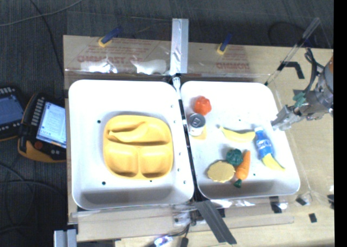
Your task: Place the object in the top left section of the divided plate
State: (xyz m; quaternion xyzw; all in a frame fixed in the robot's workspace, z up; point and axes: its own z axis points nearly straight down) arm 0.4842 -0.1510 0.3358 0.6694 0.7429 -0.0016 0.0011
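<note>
A yellow divided plate [139, 144] lies in the left bin [87, 132] with nothing in its sections. The right bin [271, 99] holds the loose objects: a red tomato [201, 104], a small can [196, 123], a pale yellow banana piece [238, 134], a blue bottle [263, 144], an orange carrot [243, 165], a green broccoli piece [234, 156] and a round yellow disc [220, 171]. My gripper [282, 121] hangs at the right rim of the right bin, just right of the banana piece and above the blue bottle. Nothing shows in its grasp.
A metal divider bar [179, 45] runs up from between the two bins. A handheld pendant [43, 129] lies left of the bench. Clamps and cables sit on the bench to the right of the right bin.
</note>
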